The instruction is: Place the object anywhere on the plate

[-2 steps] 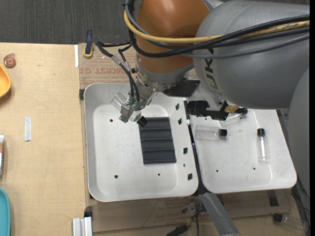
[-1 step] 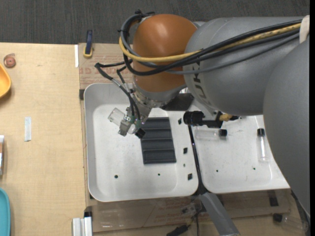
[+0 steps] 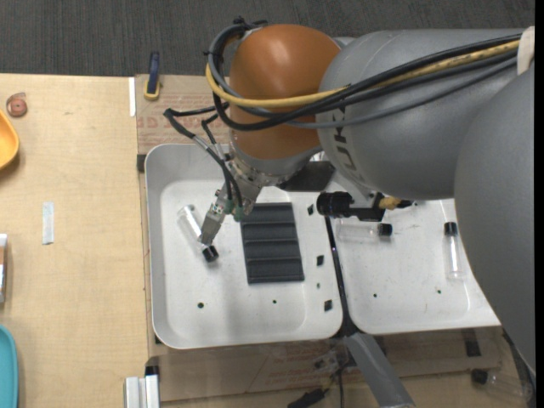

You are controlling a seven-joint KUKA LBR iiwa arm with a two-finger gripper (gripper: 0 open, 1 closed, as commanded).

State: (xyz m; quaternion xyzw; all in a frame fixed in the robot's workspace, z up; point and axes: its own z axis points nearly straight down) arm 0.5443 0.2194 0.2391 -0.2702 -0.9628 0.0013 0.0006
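Note:
A black ridged rectangular plate (image 3: 273, 243) lies flat in the middle of the left bin (image 3: 170, 313). Just left of it my gripper (image 3: 209, 246) hangs down from the orange-banded wrist (image 3: 280, 83), its dark tip close to the bin floor. A small clear, whitish cylinder (image 3: 188, 220) lies on the floor right beside the gripper, on its left. Whether the gripper touches the cylinder is unclear from this angle. The big grey arm covers the back of both bins.
In the right bin (image 3: 408, 304) lie a clear tube (image 3: 453, 250) near the right side and a black rod-like piece (image 3: 350, 207) near the divider. Small black bits dot both bin floors. A wooden bench (image 3: 76, 228) extends left.

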